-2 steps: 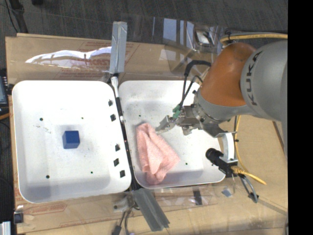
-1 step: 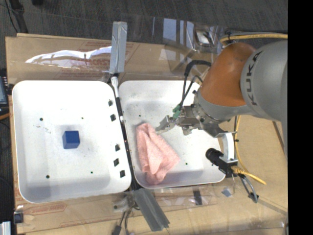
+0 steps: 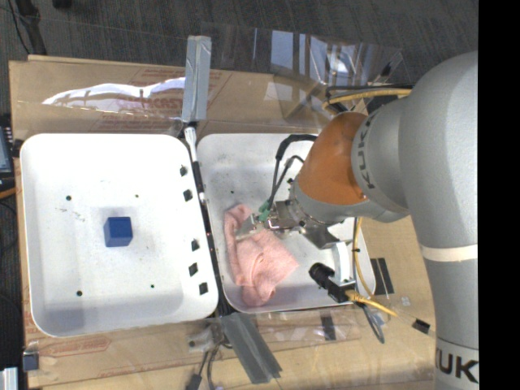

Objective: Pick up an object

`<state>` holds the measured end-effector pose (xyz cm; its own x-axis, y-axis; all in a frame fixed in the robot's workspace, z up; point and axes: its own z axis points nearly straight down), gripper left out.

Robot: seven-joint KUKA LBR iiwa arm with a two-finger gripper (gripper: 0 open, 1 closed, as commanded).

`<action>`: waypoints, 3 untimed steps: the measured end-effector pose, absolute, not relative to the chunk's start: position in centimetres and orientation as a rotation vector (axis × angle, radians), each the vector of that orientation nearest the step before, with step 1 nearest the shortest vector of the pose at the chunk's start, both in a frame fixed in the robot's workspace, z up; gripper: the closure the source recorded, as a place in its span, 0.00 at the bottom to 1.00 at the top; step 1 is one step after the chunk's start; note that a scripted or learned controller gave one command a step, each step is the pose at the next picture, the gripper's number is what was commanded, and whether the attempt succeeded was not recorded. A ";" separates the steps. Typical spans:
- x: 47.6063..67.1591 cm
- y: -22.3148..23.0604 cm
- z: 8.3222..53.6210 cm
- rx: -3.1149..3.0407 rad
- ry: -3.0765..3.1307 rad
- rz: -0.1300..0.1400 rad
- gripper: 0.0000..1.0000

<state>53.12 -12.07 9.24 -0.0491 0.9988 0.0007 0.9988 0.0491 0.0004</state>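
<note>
Right bin (image 3: 244,149): cloth (image 3: 258,260) (pink) beneath arm (image 3: 382,165)

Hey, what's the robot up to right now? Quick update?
Gripper down in the right bin, at the pink cloth. Grasp unclear from here. Blue block alone in the left bin.

Arm (image 3: 382,161) over right bin (image 3: 213,218)'s pink cloth (image 3: 256,262); blue cube (image 3: 119,231) in left bin (image 3: 49,177).
</note>
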 end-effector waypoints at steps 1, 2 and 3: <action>56.8 -9.8 9.2 -2.035 -2.392 0.000 0.00; 56.8 -9.8 10.1 -2.028 -2.394 0.003 1.00; 61.6 -4.8 19.1 -2.020 -2.403 0.002 1.00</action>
